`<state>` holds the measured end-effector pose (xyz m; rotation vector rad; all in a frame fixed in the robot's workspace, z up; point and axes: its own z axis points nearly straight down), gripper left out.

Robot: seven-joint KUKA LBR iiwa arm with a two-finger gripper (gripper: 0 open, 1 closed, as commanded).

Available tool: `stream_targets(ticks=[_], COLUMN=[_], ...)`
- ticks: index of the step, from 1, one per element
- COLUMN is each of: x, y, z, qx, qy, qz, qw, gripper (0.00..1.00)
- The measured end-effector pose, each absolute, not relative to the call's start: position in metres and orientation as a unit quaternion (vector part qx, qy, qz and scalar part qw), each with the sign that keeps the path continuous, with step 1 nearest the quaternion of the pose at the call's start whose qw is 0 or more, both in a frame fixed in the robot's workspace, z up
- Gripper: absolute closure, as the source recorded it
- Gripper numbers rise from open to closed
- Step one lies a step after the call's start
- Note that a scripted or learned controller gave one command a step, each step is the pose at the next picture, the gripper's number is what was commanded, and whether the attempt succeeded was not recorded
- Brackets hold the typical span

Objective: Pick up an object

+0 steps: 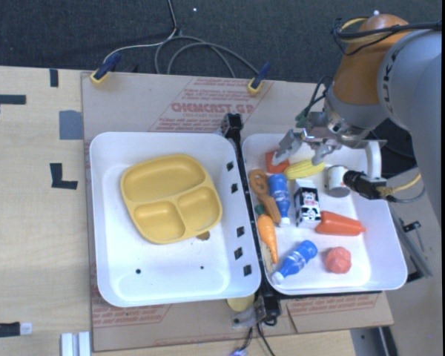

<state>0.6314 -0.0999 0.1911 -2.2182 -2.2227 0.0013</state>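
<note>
While the end effector (pixel 305 148) hovers spread, a yellow corn cob (pixel 304 170) lies beneath.

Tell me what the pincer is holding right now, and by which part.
Nothing. The pincer hangs open above the yellow corn, with nothing between its fingers.

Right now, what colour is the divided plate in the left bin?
Yellow. The divided plate shows plainly in the camera view, lying in the white left bin.

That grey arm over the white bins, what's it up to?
The gripper hangs open over the right bin, just above a yellow corn cob, with nothing between its fingers. Toy bottles, carrots and a red ball lie scattered in that bin. The left bin holds a yellow divided plate.
</note>
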Motion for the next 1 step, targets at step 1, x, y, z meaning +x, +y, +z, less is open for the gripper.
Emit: stream_targets(ticks=[1], x=[0.6702], y=[-0.1054], z=[0.081], qx=[-0.706], qy=[-0.708], qz=[-0.0006], qw=[-0.003], gripper=[0.0])
